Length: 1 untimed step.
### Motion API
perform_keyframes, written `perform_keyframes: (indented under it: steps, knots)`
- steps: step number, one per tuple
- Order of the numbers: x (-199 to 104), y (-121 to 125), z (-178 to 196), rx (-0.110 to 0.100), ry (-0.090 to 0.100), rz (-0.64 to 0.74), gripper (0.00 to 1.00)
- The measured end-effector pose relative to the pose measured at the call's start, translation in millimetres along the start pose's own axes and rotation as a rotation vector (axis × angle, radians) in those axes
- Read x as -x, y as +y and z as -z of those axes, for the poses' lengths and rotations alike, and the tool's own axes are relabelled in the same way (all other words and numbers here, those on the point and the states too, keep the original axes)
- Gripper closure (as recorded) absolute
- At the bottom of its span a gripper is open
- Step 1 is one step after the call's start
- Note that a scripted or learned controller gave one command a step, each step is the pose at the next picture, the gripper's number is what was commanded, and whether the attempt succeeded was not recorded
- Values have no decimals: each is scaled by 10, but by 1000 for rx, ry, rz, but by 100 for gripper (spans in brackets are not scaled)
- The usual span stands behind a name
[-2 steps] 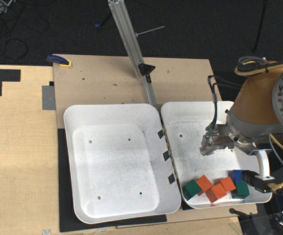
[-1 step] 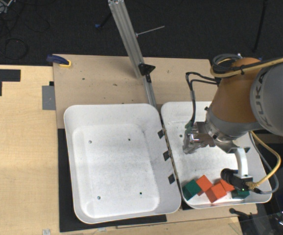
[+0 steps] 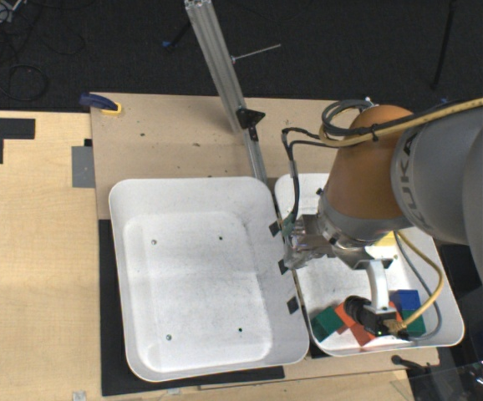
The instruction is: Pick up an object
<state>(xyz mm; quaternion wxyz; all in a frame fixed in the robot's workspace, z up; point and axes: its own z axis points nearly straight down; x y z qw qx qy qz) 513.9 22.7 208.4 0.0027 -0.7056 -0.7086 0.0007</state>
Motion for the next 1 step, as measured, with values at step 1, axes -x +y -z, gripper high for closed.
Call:
perform_keyframes:
  steps: [1]
  knots:
    - [-571,-4,149,2,-1,2,100]
